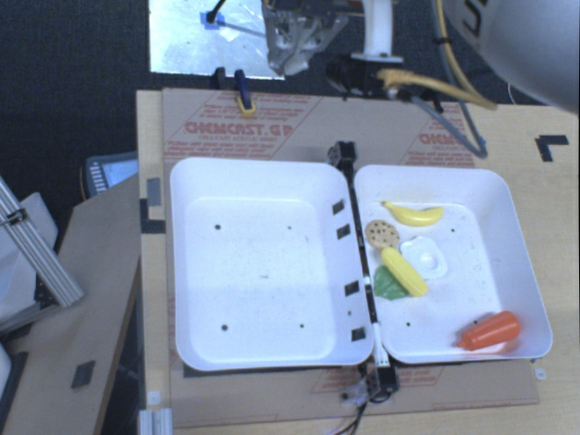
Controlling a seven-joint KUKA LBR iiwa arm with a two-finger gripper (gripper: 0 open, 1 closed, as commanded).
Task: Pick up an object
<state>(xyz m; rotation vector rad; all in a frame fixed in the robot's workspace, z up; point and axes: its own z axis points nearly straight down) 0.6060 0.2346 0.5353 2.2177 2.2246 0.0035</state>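
Dark floor surrounds the desk (109, 270), where two white bins sit side by side. Up at the top edge the hand (292, 42) hangs high, well apart from both bins, partly cut off and blurred; its grip cannot be judged. Left bin (195, 184) offers open room. Right bin (507, 234) holds a banana (415, 213), cookie (381, 235), fried egg (426, 257), corn cob (402, 272) and, near the front rim, an orange carrot (489, 331).

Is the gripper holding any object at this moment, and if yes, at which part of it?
Nothing is held. The gripper hangs above the bench, beyond the bins, with nothing between its jaws.
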